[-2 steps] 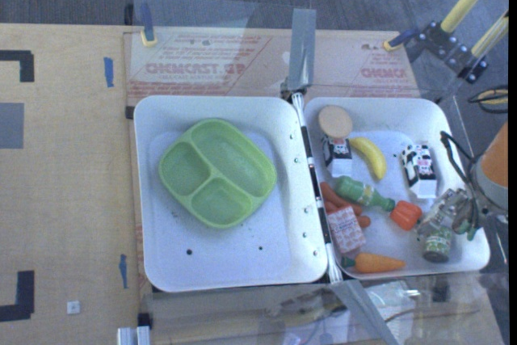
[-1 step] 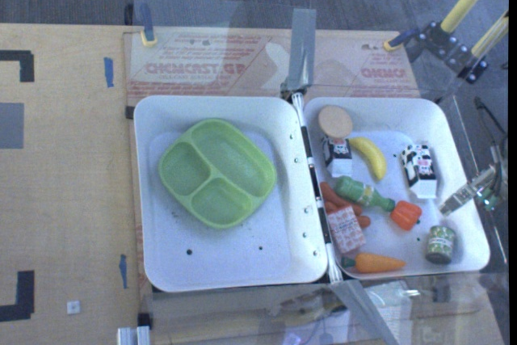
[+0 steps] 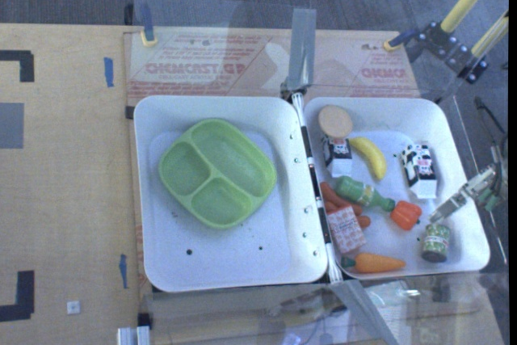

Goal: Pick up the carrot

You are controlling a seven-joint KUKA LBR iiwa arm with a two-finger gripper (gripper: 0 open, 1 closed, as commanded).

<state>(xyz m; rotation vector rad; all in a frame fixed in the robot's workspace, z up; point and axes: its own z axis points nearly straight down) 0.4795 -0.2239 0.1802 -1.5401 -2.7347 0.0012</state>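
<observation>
The carrot (image 3: 378,262) lies flat near the front edge of the right bin (image 3: 460,125), at about six o'clock, its tip pointing toward three o'clock. Just at its eleven o'clock sits a red packet (image 3: 346,229); a small green jar (image 3: 435,243) stands at its two o'clock. The gripper (image 3: 444,210) hovers above the jar, well apart from the carrot, holding nothing; how wide it stands I cannot tell.

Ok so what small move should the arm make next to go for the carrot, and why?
Probably shift the gripper toward the near-left: the carrot lies on its side by the right bin's near edge, while the gripper sits by the green jar, off to the carrot's right.
</observation>
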